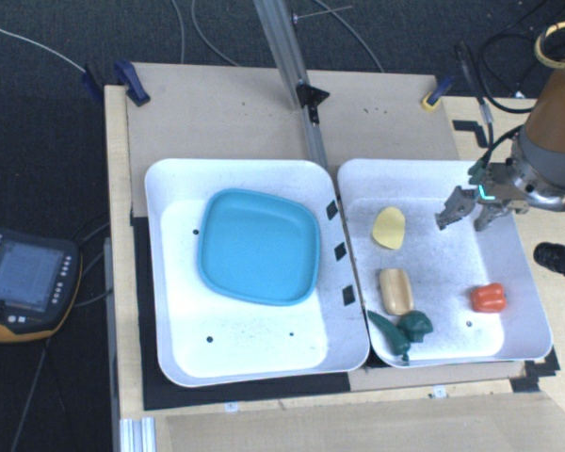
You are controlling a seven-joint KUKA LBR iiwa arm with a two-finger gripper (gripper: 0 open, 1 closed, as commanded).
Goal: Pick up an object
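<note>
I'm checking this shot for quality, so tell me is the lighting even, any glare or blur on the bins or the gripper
Camera view: lighting is even and soft, with faint shadows under the blue plate and yellow piece; no strong glare on the white bins; the gripper looks slightly soft, the small items coarse but recognisable; the floor around the bench stays dark.

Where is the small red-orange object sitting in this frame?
The small red-orange object lies in the right white bin, near its right wall, below the gripper and right of the tan block.
</note>
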